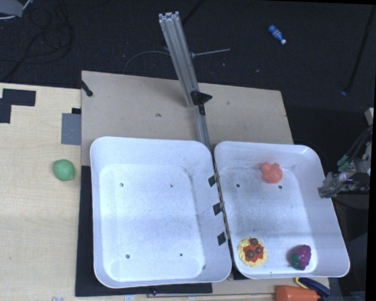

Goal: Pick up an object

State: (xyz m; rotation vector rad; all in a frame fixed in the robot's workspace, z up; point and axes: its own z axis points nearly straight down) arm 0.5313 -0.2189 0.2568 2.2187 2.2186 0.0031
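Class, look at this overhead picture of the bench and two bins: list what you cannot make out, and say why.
1. Gripper, camera view: small and dark at the right bin's rim; finger position unreadable.
2. Orange toy: a blue and yellow thing lies beside it, too small to identify.
3. Small blue object on the floor: too tiny to identify.

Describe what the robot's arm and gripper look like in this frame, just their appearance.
Little of the robot is in frame. At the right edge, beside the right bin, the gripper appears as a small grey metallic piece with darker parts behind it. Thin dark cables or rods rise above it, and a small teal-green spot sits on the hardware just above. Finer detail is too small and dim to tell.
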